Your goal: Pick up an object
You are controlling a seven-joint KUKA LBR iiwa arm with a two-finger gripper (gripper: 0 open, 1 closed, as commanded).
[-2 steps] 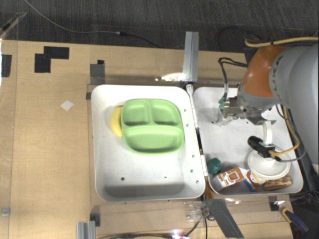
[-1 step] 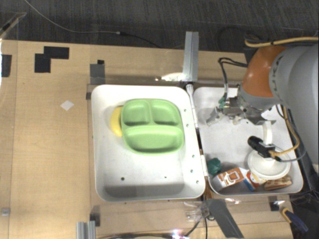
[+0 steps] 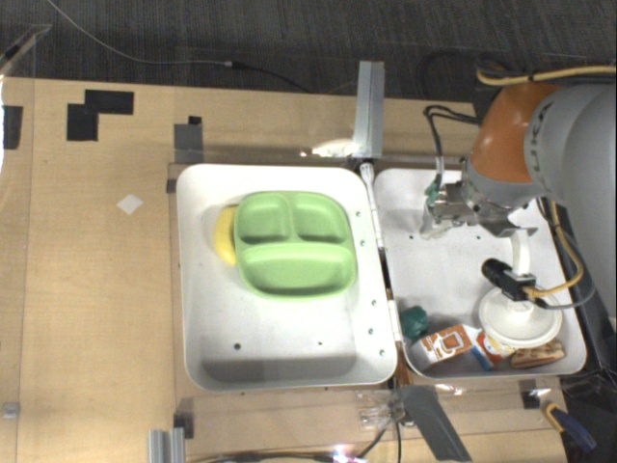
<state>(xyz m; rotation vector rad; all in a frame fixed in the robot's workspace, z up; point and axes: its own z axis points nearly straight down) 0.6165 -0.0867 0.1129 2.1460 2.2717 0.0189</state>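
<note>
The gripper [image 3: 442,207] hangs over the bare far end of the right bin [image 3: 405,258], and I can't tell its state. The white cup [image 3: 521,321], orange carton [image 3: 447,343] and teal lump [image 3: 415,320] sit at the bin's near end; a green tray [image 3: 292,243] lies in the left bin [image 3: 198,287].

Right bin [image 3: 405,196] open at centre, clutter [image 3: 487,340] along near edge, green tray [image 3: 294,244] filling left bin's far half

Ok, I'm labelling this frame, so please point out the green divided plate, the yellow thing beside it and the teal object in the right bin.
green divided plate [image 3: 293,243], camera view, on the ridge between its compartments.
yellow thing [image 3: 224,236], camera view, on its visible strip left of the plate.
teal object [image 3: 415,321], camera view, on its top.
</note>
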